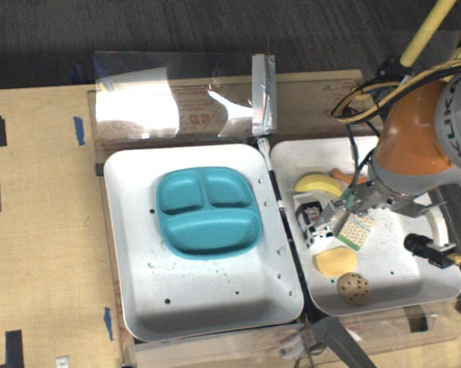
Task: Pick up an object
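Observation:
My gripper [316,218] is down in the right bin [404,273], near its left wall, at the end of the grey arm with the orange band [417,129]. Just behind it lies a yellow banana-shaped object [318,184] with a small orange piece [344,176] beside it. A pale dotted card-like piece [358,229] lies right beside the gripper. A yellow round object [334,261] sits just in front of it, and a brown perforated ball [352,287] rests near the bin's front. I see nothing clearly between the gripper's tips.
The left bin [143,289] holds a teal divided plate [209,210]. A black part [425,248] juts in over the right bin's right side. A clear plastic sheet and a metal post [263,93] stand behind the bins. Cables hang at the upper right.

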Motion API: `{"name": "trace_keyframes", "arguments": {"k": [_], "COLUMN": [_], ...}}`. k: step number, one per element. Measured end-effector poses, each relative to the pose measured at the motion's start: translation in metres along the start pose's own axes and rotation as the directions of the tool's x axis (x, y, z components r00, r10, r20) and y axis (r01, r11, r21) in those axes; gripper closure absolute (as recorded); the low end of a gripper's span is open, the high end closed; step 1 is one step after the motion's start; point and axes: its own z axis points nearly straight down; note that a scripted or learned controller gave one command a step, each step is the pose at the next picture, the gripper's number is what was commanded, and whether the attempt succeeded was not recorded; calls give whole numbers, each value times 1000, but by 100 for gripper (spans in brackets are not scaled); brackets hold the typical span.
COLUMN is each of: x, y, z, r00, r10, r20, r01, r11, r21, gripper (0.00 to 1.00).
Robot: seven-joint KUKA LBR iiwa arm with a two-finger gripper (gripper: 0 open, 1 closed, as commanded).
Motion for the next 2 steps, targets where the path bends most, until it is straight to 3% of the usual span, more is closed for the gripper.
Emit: {"name": "trace_keyframes", "arguments": {"k": [1,2], "x": [-12,-14], "y": [-54,-40], "z": [8,11], "r00": [968,1000], "r10": [-249,11], "r20": [26,3], "r01": [250,-10], "r11": [967,1000], "r21": [-39,-16], "gripper": [0,0]}}
